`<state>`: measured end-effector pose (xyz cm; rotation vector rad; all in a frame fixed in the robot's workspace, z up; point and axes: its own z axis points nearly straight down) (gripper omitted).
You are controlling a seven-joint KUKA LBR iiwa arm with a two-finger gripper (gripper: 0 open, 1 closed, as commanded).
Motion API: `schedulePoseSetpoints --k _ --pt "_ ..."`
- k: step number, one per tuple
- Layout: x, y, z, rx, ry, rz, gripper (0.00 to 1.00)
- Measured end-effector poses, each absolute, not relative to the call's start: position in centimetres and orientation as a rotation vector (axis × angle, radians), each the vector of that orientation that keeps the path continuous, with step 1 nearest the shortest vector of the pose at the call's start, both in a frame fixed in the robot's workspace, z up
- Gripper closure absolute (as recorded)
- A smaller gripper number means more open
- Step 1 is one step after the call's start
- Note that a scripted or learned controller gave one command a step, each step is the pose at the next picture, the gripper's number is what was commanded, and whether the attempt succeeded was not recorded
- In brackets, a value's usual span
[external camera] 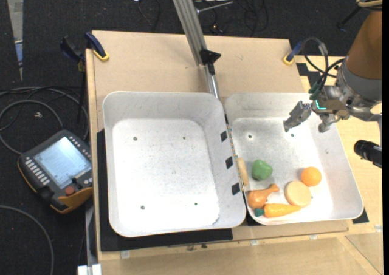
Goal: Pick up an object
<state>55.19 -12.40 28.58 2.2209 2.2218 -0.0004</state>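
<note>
Black floor and loose cables surround the wooden bench [152, 55]; a teach pendant [58, 170] lies on the floor left of it.

Left bin [121, 146]: bare white bottom, no candidates there.

Right bin [340, 164]: all candidates crowd its near edge. Against the wall shared with the left bin lies a wooden stick [242, 172]. Right of it, a green toy pepper [262, 169]. Below the pepper, a toy drumstick [262, 195] and a toy carrot [281, 210], close together. Right again, a pale round slice [298, 193] touching the carrot's end, and a small orange [311, 176] just above it.

My gripper [310, 116] hangs over the far part of the right bin, well apart from the pile. Fingers spread apart, nothing between them.

Risks, as I judge them:
- Pieces are packed; closing on one may nudge its neighbour or catch two.
- Orange is round, may roll out of the pinch.
- Carrot and slice sit near the bin wall; a finger could strike the rim on descent.
- Pepper stands most alone, safest target.
</note>
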Motion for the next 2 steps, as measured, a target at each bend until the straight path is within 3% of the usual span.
schedulePoseSetpoints --k 2 --pt "56.9 -12.0 17.3 2.225 2.224 -0.006 0.0"
